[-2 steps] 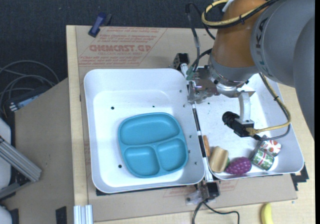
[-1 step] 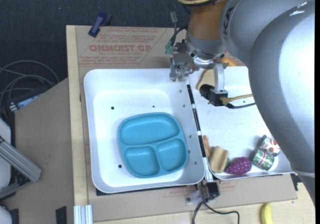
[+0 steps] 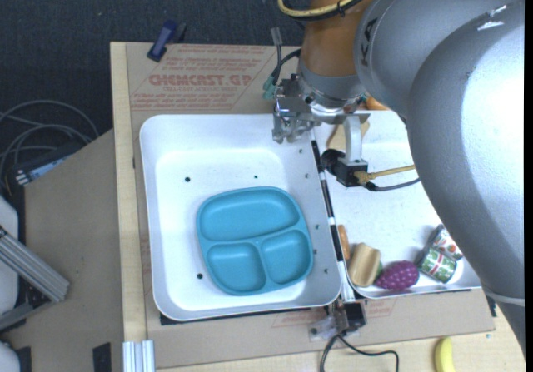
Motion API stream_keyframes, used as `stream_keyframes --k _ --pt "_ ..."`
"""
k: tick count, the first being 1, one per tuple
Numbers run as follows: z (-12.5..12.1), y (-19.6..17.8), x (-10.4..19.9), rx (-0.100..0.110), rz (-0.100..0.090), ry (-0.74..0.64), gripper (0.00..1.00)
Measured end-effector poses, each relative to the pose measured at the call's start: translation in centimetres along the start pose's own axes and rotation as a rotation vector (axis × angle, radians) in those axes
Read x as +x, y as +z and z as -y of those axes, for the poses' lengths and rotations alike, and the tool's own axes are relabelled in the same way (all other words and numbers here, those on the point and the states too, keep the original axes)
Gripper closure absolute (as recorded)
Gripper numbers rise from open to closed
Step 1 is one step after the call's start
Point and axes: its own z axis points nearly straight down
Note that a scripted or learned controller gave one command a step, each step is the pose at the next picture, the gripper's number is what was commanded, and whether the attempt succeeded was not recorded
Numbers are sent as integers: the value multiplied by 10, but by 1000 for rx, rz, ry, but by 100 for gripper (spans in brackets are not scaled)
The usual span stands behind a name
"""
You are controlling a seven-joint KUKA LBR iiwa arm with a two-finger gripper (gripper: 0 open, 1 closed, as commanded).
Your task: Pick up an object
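While right bin (image 3: 466, 283) holds grapes (image 3: 398, 275), left bin (image 3: 166, 195), blue tray (image 3: 254, 239)

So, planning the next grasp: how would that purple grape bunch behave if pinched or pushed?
The grape bunch looks lumpy and rounded, so fingers may slip off. It's probably light plastic, and wedged between the tan piece and can, it would likely nudge both.

Blue three-compartment plate (image 3: 254, 239) lay flat in left bin, right of centre toward near side, turned slightly askew, hollows facing up. In right bin, along near edge: tan cylindrical object (image 3: 364, 264) lay against left wall, thin orange stick-like item (image 3: 342, 240) just beside it along same wall. Purple grape bunch (image 3: 398, 275) lay just right of tan object. Small can with green-red-white label (image 3: 439, 260) lay tilted, just beside grapes.
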Motion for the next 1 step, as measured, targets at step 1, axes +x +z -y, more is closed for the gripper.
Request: stream_keyframes --k 1 --pt "-10 12 33 -4 0 0 100"
